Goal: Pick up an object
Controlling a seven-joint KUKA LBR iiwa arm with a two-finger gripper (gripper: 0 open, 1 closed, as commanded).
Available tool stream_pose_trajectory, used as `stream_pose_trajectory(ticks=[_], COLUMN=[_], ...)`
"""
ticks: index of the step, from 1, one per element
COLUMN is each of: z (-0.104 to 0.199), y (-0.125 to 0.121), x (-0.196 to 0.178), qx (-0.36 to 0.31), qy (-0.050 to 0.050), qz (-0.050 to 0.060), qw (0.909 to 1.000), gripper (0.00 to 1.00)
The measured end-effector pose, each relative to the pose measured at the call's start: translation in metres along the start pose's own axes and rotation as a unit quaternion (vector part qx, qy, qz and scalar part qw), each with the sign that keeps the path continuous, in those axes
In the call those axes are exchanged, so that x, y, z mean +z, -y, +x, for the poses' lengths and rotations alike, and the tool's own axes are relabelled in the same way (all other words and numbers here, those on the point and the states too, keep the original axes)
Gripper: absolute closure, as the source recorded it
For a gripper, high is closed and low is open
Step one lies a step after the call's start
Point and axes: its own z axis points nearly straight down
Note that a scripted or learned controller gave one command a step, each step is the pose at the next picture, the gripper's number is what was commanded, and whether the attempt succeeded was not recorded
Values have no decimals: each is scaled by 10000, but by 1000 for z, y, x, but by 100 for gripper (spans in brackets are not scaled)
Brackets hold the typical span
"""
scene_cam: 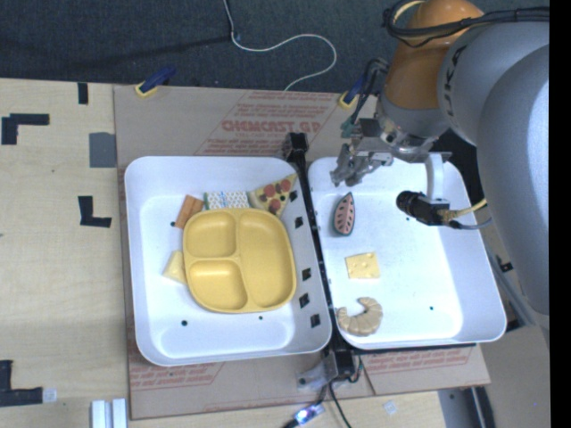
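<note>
Two shallow white bins sit side by side on a cardboard sheet on the bench; we log the left bin [147, 239] and the right bin [446, 283] separately. In the left bin we see a yellow divided plate [239, 259] taking up most of the floor, with small items tucked around its upper and left edges: an orange-brown stick-like piece [188, 209] at the upper left, a pizza-slice toy [275, 192] at the upper right near the bin wall, and a pale yellow wedge [174, 265] poking out from under the plate's left side. In the right bin we count three loose objects: a watermelon slice [344, 213] near the left wall, standing roughly upright in the view; a flat yellow cheese square [361, 265] just below it, apart from it; and a tan croissant [361, 316] near the bin's lower left corner. The grey arm [500, 87] reaches in from the right, orange band above the wrist, and the gripper [350, 169] hangs over the upper left part of the right bin, just above the watermelon slice and near the divider between the bins. We see nothing between its fingers; whether they are apart or together we cannot tell from this angle. A white cable [277, 43] loops across the dark floor beyond the bench.
</note>
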Motion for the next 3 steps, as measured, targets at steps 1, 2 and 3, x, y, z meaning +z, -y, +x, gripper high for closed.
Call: stream_pose_trajectory(ticks=[1, 2, 3], z=[12, 22, 20], y=[-20, -18, -21], x=[-13, -2, -23], qx=[11, 23, 17], qy=[-1, 11, 4], qz=[-2, 15, 1], qw=[10000, 10000, 10000], gripper=[100, 100, 100])
